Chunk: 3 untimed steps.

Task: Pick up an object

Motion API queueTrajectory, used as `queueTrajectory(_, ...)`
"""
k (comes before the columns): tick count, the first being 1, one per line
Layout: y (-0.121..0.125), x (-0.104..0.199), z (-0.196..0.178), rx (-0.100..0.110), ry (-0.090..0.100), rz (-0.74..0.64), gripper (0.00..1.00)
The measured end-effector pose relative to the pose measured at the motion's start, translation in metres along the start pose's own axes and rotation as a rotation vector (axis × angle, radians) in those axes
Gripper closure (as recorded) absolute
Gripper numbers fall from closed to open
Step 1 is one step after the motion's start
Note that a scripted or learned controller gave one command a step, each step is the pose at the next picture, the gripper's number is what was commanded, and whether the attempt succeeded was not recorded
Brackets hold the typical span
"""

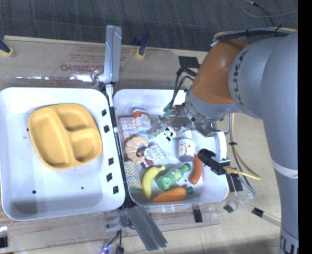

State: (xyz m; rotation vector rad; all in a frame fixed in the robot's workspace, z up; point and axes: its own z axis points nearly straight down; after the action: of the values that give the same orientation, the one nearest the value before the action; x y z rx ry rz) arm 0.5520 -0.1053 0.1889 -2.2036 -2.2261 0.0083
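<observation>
My gripper [169, 127] hangs low over the middle of the right bin [145, 97], below the grey arm and its orange band. Directly under it is a small black-and-white toy [169, 135]. Around it lie a white bottle [186, 148], a yellow banana [150, 178], a green bottle [172, 176], an orange carrot [170, 195], a red sausage-shaped piece [196, 171], a round tan pastry [135, 145] and printed packets [133, 126]. Whether anything sits between the fingers is hidden by the wrist.
The left bin [50, 202] holds a yellow divided tray [64, 135]. A metal bar [112, 54] and clips run between the two bins. Cables trail off the arm at the right bin's right rim.
</observation>
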Motion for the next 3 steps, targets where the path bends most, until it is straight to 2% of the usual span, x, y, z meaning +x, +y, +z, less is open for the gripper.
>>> queueTrajectory(1, -0.001, -0.073, 0.095, -0.011, -0.001, -0.030, 0.00)
queueTrajectory(2, -0.072, -0.106, 0.095, -0.016, -0.004, -0.079, 0.00)
queueTrajectory(3, -0.072, -0.106, 0.090, -0.007, -0.003, -0.087, 1.00)
